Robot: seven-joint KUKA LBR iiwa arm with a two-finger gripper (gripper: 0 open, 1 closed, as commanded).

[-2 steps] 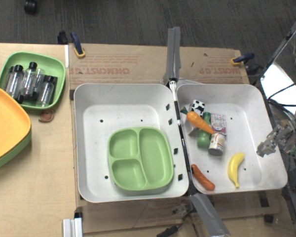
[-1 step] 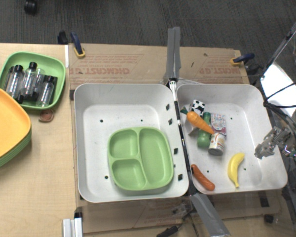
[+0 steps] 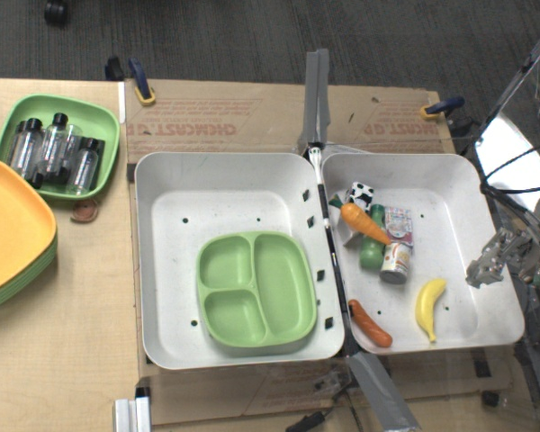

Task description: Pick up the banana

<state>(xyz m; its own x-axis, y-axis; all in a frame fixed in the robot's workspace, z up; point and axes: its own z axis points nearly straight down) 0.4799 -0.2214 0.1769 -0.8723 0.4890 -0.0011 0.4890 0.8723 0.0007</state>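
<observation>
Gripper (image 3: 488, 266) is seen at the right bin's (image 3: 459, 183) right wall; jaw state cannot be told. Banana (image 3: 428, 308) lies near it on the bin floor, ungrasped. Approach step judged; descent over it is needed.

We take this for a robotics lab: two shallow white plastic bins (image 3: 162, 205) sit on flattened brown cardboard (image 3: 225, 120) clamped to a bench, above grey carpet (image 3: 252, 16), with an office-chair castor (image 3: 56, 9) nearby.
</observation>
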